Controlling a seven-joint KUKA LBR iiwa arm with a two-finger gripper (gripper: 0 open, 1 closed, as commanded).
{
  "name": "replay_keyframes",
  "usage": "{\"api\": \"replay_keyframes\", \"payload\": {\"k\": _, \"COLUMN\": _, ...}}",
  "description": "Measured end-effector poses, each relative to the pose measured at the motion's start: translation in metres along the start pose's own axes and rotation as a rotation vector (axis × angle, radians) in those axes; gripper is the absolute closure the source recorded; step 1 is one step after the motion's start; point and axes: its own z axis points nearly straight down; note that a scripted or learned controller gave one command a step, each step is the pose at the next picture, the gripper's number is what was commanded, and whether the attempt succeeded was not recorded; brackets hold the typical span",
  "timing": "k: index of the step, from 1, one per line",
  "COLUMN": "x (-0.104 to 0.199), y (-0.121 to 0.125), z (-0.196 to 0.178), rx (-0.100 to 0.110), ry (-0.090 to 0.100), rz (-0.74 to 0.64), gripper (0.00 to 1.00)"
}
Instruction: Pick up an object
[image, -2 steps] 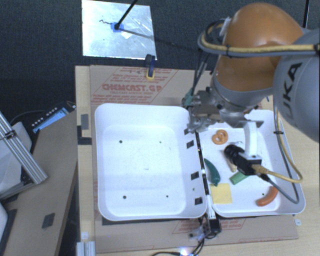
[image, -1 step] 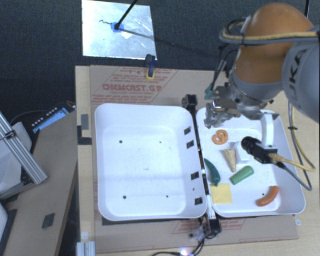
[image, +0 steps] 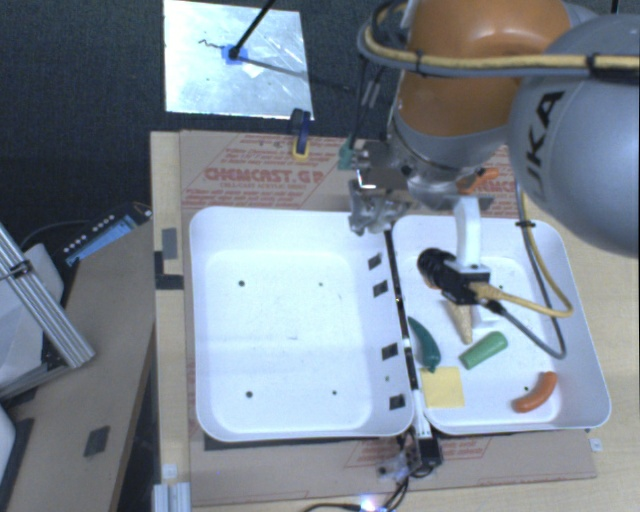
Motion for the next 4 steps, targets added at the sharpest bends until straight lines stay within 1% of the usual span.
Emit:
{"api": "replay_keyframes", "payload": {"k": 1, "x": 0.011, "y": -0.072, "z": 0.054, "rx": 0.012, "ry": -0.003, "rz": 0.004, "gripper": 1.00}}
{"api": "replay_keyframes", "payload": {"k": 2, "x": 0.072, "y": -0.070, "z": 0.142, "rx": 0.009, "ry": -0.002, "rz": 0.002, "gripper": 1.00}}
{"api": "replay_keyframes", "payload": {"k": 3, "x": 0.086, "y": -0.067, "z": -0.031, "rx": -0.008, "ry": 0.005, "rz": 0.003, "gripper": 1.00}}
{"api": "replay_keyframes", "payload": {"k": 4, "x": 0.095, "y": -0.049, "z": 0.109, "rx": 0.016, "ry": -0.007, "rz": 0.009, "gripper": 1.00}}
